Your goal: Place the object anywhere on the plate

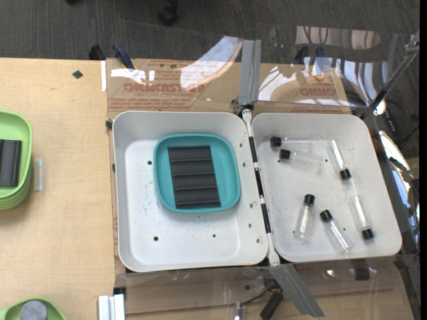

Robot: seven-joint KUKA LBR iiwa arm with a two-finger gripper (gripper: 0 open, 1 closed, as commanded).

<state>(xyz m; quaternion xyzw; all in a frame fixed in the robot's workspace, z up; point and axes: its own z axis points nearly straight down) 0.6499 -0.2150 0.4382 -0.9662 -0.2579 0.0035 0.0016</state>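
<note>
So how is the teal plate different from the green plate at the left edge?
The teal plate lies inside the left bin; the green plate sits on the wooden bench. The teal plate is wholly in view; the green plate is cut off by the picture's edge. The teal plate carries a wide dark ribbed block; the green plate's dark block looks narrower. Both are shallow, with rounded corners.

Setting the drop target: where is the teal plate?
In the camera view, the plate lies in the left bin, near its upper middle.

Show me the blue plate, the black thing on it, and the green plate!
blue plate (229,179), camera view, its right rim.
black thing (193,177), camera view, its ridged middle.
green plate (25,139), camera view, its right rim.
</note>
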